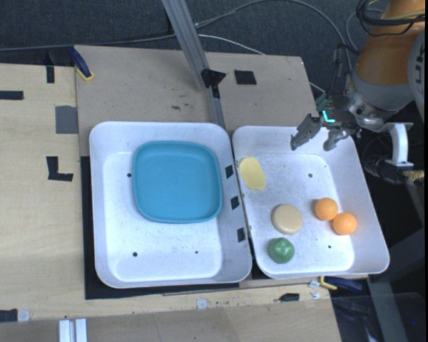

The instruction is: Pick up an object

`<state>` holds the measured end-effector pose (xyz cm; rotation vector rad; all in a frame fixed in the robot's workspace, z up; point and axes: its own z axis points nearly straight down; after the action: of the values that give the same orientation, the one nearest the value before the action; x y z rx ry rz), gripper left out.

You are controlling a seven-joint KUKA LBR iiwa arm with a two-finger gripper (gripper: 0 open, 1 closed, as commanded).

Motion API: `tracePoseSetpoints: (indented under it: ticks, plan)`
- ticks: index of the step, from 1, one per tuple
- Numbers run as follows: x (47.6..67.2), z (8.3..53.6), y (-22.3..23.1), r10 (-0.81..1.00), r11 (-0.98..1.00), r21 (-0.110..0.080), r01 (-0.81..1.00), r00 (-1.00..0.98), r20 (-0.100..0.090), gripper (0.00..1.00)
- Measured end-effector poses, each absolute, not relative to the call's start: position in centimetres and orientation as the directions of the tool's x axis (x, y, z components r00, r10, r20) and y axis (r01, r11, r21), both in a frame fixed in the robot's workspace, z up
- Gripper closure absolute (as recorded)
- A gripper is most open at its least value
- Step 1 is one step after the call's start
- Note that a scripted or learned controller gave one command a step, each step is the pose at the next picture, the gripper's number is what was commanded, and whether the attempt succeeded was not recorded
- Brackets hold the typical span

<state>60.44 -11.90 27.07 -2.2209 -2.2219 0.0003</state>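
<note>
- While the gripper [315, 137] hangs over the far edge of the right bin [367, 223], its two dark fingers are splayed apart with nothing between them, so the pick has not begun.
- Taking that right bin as the landmark: the pale yellow piece [252, 172] lies along its left wall, the beige round object [287, 219] sits near its middle, and the green ball [280, 249] rests toward its near edge, just below the beige one.
- Two orange balls [334, 216] lie close together toward the bin's right side, looking as if they touch or nearly so.
- My pick would be the beige round object: it has bare bin floor on most sides, so the fingers can drop either side of it without nudging a neighbour.
- The orange pair looks riskier; a finger coming down between them would likely shove one away, and round things roll.
- The yellow piece hugs the bin wall, which leaves little room for a finger on that side.
- To do this well, the arm should travel from the bin's far edge toward its centre, line up squarely over the target, come down with fingers wide, and close only once they straddle it.
- To the left of the right bin, the other bin [107, 191] holds a blue plate [177, 181]; that one is a poor target, flat and broad.
</note>
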Motion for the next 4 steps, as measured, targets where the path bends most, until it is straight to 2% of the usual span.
tracePoseSetpoints:
  ticks: [1,4]
  plan:
    - [60.4,27.1,-11.9,1.000,0.000,0.000,1.000,0.000,0.000,0.00]
    - [61.1,10.9,-12.3,1.000,0.001,-0.006,1.000,-0.001,0.001,0.00]
